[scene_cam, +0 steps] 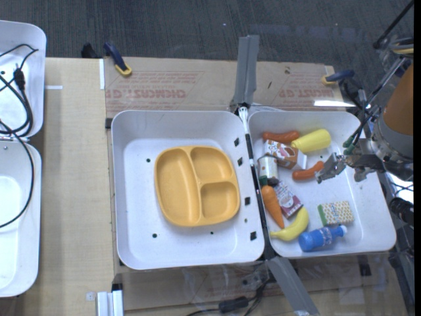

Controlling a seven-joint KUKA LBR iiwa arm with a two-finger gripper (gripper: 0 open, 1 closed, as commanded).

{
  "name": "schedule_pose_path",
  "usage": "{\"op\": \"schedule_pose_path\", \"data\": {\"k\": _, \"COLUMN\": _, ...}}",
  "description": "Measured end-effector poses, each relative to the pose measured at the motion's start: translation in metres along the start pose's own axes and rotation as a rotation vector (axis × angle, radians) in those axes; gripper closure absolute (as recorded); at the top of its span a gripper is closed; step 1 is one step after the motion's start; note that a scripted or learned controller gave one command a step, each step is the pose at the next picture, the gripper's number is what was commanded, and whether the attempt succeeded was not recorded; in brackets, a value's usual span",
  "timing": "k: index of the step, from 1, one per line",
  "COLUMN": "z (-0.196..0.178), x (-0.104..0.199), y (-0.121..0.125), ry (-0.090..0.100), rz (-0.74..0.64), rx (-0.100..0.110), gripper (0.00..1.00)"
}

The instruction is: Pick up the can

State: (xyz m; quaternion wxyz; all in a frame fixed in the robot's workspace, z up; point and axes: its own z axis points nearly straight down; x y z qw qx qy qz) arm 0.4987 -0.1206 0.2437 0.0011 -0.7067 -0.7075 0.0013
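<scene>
The can is small and silvery with a dark label. It lies on its side in the right bin, against the divider, with a red and white carton on one side and a carrot on the other. My gripper hangs over the right half of that bin, about a hand's width right of the can, beside an orange sausage. It is open and nothing is between its fingers. The arm comes in from the right edge.
The right bin also holds a yellow lemon-like piece, another sausage, a snack packet, a banana, a blue bottle and a green-yellow box. A yellow divided plate lies in the left bin.
</scene>
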Motion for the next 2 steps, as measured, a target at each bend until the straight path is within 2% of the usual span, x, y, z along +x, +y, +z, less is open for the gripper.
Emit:
{"op": "schedule_pose_path", "data": {"k": 1, "z": 0.148, "x": -0.028, "y": -0.018, "ry": -0.001, "rz": -0.036, "rx": -0.012, "gripper": 0.0}}
{"op": "schedule_pose_path", "data": {"k": 2, "z": 0.151, "x": -0.085, "y": 0.036, "ry": 0.005, "rz": 0.068, "rx": -0.006, "gripper": 0.0}}
